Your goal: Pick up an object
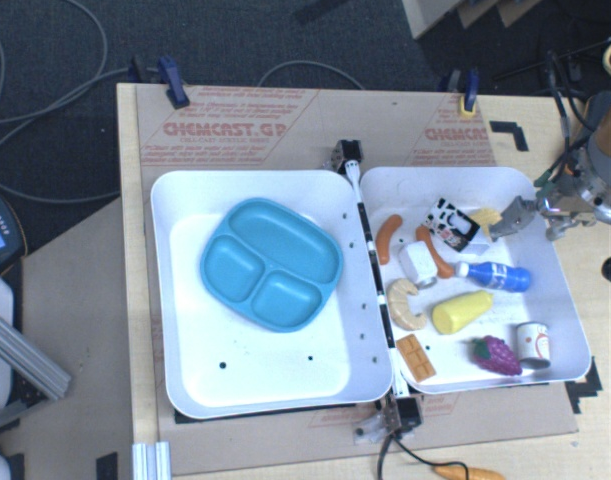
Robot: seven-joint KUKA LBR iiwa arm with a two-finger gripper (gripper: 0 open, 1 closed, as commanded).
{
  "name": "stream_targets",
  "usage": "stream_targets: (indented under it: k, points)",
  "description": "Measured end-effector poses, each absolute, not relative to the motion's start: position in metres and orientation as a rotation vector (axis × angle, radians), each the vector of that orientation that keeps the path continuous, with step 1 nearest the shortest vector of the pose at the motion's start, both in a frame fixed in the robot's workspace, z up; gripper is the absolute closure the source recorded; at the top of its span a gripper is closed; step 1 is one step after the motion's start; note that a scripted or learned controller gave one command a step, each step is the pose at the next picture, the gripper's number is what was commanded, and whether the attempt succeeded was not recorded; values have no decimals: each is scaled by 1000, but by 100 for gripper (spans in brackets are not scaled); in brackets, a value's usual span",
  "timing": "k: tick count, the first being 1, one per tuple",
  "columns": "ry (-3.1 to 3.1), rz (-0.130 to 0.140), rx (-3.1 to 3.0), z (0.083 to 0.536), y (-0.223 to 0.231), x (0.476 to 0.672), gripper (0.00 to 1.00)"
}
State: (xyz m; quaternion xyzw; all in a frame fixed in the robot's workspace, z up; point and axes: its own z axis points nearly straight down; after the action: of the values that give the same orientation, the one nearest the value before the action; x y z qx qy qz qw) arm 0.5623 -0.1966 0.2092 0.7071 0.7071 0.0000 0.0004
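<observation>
The right bin holds several small toys: a black-and-white cow figure, a blue bottle, a yellow oblong piece, purple grapes, a small white can, an orange sausage, a bread piece and a brown cracker. My gripper hangs over the bin's upper right part, just right of the cow figure and above the blue bottle. It is open, with nothing between its fingers.
The left bin holds a blue divided plate. A black divider clip sits where the two bins meet at the back. Blue clamps hold the board's far edge.
</observation>
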Motion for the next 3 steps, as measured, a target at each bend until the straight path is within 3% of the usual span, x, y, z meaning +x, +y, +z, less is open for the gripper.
stream_targets:
  k: [1,2,3]
  points:
    - [2233,-4,2223,117,-140,544,0]
    - [2225,-4,2227,82,-133,513,0]
    - [2224,6,2213,103,-107,568,0]
